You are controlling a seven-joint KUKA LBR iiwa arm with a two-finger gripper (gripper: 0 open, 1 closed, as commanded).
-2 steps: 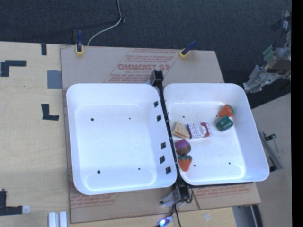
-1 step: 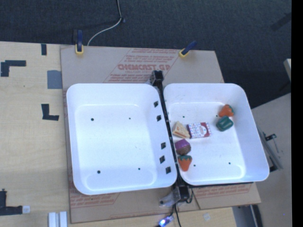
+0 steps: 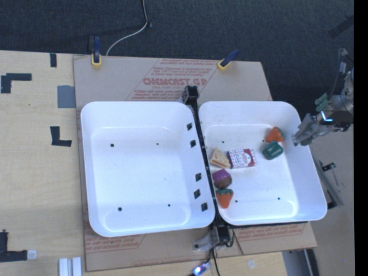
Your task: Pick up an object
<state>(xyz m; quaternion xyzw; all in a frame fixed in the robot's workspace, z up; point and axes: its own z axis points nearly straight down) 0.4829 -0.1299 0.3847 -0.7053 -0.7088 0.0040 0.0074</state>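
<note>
While the arm (image 3: 339, 105) reaches in from the right, its hand (image 3: 303, 132) hangs just outside the right rim of the right bin (image 3: 299, 203), level with the far half of that bin. I cannot tell if it is apart or together, because it is small and blurred against the grey background, and nothing can be seen in its grip. Two white bins sit side by side on a cardboard sheet (image 3: 172, 79) on the worktop (image 3: 34, 171), and their inner rims touch along a line of black clips. All the objects lie in the right bin. An orange piece (image 3: 274, 134) is at the far right, near the hand, and a green piece (image 3: 272, 150) lies touching it on the near side. Toward the middle there is a small red and white packet (image 3: 241, 158), and just left of it a tan wedge (image 3: 219, 158) close to the inner rim. Nearer to us a dark purple ball (image 3: 222, 179) sits below the wedge, and an orange-red piece with a green top (image 3: 224, 197) lies just beside it on the near side. Two clamps (image 3: 95, 55) hold the far edge of the cardboard.
</note>
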